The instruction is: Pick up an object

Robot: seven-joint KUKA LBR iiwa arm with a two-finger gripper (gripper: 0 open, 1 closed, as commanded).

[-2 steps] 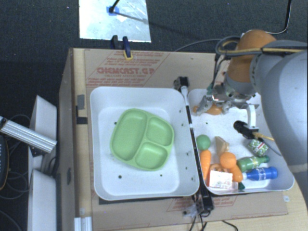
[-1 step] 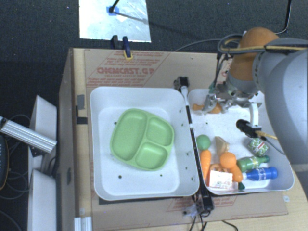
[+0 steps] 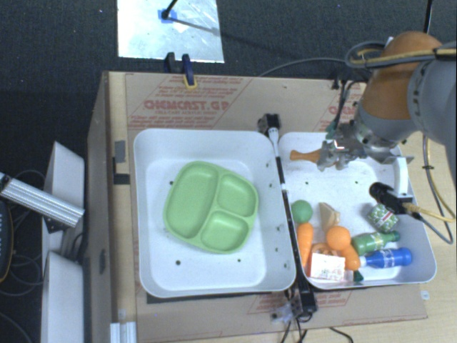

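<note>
my gripper (image 3: pixel 330 156) over right bin (image 3: pixel 418 229) far end, beside tan wooden piece (image 3: pixel 307 155); my finger state: cannot tell; green divided plate (image 3: pixel 211 206) in left bin (image 3: pixel 153 164)

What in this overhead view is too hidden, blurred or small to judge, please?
- Gripper: in the camera view the wrist covers its fingers, so their state is unreadable.
- Tan object beside the gripper: its right end is hidden by the gripper; contact unclear.
- White card in the right bin: print too small to read.
- Pile under the orange carrot: overlapping items hide each other's outlines.
</note>
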